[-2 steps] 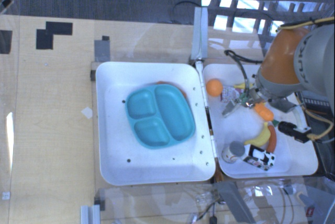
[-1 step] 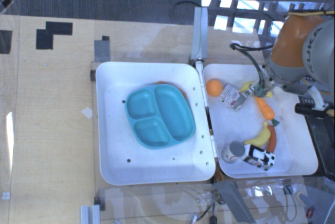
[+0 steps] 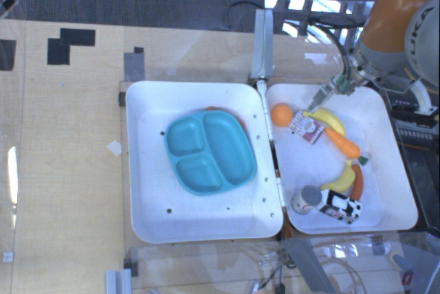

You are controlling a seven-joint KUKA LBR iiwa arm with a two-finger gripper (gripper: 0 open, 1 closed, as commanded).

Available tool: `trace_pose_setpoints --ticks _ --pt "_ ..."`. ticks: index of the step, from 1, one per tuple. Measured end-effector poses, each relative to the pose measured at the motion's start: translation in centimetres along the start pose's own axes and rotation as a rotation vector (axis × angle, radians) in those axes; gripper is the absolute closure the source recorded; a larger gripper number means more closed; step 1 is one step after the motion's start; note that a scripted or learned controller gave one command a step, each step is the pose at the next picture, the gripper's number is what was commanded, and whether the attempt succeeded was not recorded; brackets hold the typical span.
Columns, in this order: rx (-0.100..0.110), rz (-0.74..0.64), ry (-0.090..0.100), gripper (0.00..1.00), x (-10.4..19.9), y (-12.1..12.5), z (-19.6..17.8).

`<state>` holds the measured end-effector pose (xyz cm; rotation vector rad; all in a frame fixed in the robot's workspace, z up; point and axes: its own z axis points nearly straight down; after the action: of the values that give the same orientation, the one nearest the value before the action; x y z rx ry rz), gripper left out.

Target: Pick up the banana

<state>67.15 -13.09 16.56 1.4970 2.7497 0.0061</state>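
While the fingers hover just above the banana, I cannot tell whether they are spread.

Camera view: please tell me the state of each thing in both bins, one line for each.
Blue plate: flat, left bin.
Orange ball: right bin, left wall.
Banana: lying, gripper above its end.
Carrot: lying.
Second banana: lying.
Can: on its side.

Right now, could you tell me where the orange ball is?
The orange ball sits in the right bin, at its upper-left corner by the divider, just left of the small packet.
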Motion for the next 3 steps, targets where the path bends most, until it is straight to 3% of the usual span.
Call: trace_pose_setpoints --ticks 1,2,3 --pt "0.008 -0.002 0.017 0.0 -4.3 -2.9 6.9" --pt "0.015 -0.108 0.008 0.0 -4.3 -3.1 6.9" --pt "-0.002 -0.115 -0.011 1.0 -4.5 -2.6 5.6"
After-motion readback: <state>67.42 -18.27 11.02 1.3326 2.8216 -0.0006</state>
